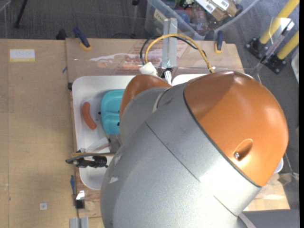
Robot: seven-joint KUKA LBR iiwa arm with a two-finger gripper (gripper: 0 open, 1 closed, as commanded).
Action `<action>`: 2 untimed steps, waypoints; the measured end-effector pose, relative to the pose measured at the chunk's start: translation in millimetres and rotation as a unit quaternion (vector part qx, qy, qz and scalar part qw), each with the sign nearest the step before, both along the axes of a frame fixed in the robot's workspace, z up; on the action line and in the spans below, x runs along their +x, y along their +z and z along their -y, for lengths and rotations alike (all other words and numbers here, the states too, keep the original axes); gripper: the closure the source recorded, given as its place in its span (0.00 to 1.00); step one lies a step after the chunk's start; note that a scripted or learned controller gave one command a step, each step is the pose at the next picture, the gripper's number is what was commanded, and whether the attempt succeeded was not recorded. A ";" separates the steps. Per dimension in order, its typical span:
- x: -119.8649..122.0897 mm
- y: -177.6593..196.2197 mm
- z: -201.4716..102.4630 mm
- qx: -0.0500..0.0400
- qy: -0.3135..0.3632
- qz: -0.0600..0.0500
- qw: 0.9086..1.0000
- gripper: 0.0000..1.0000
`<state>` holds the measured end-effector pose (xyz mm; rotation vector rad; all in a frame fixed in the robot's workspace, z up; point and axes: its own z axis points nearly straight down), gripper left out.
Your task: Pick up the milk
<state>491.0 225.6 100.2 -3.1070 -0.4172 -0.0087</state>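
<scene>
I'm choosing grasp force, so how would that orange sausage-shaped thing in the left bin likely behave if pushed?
The sausage looks like a rounded cylinder lying flat, so it would probably roll sideways if nudged across its length. Its smooth, glossy skin suggests it may slip between fingers. It looks small, so likely light, sliding easily on the white bin.

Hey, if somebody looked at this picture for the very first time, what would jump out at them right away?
The arm itself: its grey body and orange band loom close to the camera, covering the lower right and much of both bins. Beside it, in the left bin, a turquoise object lies partly under the arm, with an orange sausage-shaped piece nearer the bin's left wall. A clear tub of clutter sits beyond the bench at top.
</scene>
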 end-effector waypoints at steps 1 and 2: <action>20.7 247.0 52.2 -0.003 -0.034 -0.001 0.999 1.00; 20.7 247.1 52.5 -0.003 -0.034 -0.001 0.999 0.00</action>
